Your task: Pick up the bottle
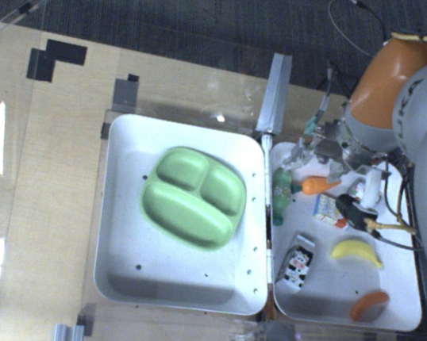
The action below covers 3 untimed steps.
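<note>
The bottle is small and green, and it rests in the right bin against that bin's left wall, near the far end. My gripper hangs over the far left corner of that bin, just above and to the right of the bottle. Nothing shows as held in it. An orange carrot-like piece lies right beside the gripper and the bottle.
The right bin also holds a banana, a red-orange round thing, a black-and-white box and a colourful small pack. A green divided plate lies in the left bin. A metal divider stands between the bins.
</note>
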### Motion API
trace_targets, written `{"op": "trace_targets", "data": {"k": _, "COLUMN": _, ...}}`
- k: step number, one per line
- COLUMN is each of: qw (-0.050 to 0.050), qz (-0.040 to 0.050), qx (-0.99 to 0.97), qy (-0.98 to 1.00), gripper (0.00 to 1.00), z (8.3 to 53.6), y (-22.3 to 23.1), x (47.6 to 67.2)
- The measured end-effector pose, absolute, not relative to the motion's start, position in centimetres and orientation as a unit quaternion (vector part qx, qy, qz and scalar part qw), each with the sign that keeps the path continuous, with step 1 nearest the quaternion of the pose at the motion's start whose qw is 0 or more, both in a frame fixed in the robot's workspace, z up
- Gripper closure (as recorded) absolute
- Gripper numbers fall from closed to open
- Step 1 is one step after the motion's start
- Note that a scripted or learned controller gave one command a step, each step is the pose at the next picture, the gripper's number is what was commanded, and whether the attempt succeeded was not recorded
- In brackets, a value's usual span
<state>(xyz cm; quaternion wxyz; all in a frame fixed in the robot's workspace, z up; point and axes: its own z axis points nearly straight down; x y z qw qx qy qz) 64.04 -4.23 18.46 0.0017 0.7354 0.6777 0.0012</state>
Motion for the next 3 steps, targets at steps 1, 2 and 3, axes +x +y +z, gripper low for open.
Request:
{"op": "trace_targets", "data": {"k": 1, "qw": 0.001, "qz": 0.0008, "qx": 0.783, "qy": 0.622, "gripper": 0.0, "z": 18.4, "y": -2.0, "x": 67.0}}
{"op": "trace_targets", "data": {"k": 2, "qw": 0.001, "qz": 0.0004, "qx": 0.759, "qy": 0.652, "gripper": 0.0, "z": 15.9, "y": -10.6, "x": 63.0}}
{"op": "trace_targets", "data": {"k": 3, "qw": 0.009, "qz": 0.0047, "qx": 0.738, "qy": 0.675, "gripper": 0.0, "z": 9.8, "y": -9.0, "x": 60.3}}
